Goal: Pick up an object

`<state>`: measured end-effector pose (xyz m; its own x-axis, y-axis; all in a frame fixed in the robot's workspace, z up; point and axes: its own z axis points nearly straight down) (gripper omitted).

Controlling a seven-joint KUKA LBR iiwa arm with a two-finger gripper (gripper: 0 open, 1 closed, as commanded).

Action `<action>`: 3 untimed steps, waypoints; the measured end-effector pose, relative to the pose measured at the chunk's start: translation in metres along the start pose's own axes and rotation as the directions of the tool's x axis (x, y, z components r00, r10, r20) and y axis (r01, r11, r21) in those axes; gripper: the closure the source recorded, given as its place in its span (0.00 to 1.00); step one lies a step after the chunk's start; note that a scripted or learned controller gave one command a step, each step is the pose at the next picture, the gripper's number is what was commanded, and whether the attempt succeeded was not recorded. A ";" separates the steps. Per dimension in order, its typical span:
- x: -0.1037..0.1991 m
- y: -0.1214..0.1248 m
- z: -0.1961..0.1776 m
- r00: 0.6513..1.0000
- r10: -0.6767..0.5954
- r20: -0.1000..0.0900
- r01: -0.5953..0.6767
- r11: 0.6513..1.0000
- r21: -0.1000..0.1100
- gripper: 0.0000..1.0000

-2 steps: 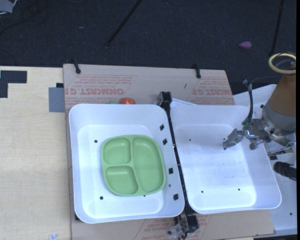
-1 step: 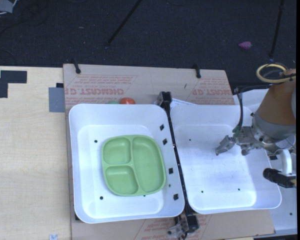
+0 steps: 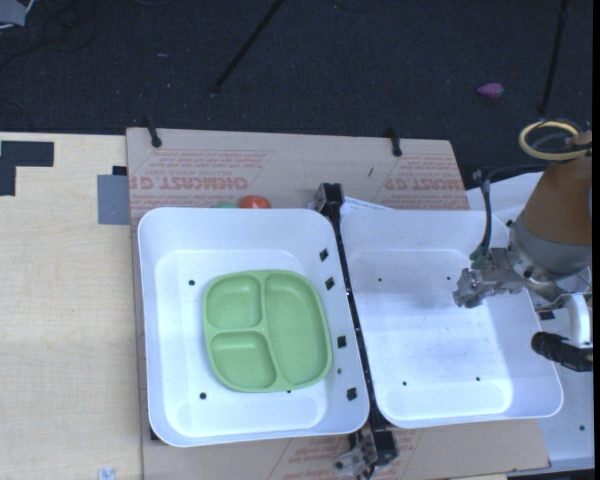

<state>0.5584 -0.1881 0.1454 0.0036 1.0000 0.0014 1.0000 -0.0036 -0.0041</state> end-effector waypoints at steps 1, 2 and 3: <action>-0.003 0.003 -0.042 1.000 -0.005 0.002 0.005 1.000 -0.005 1.00; 0.000 -0.004 -0.101 1.000 -0.005 0.002 0.005 1.000 -0.008 1.00; 0.000 -0.004 -0.143 1.000 -0.005 0.002 0.005 1.000 -0.007 1.00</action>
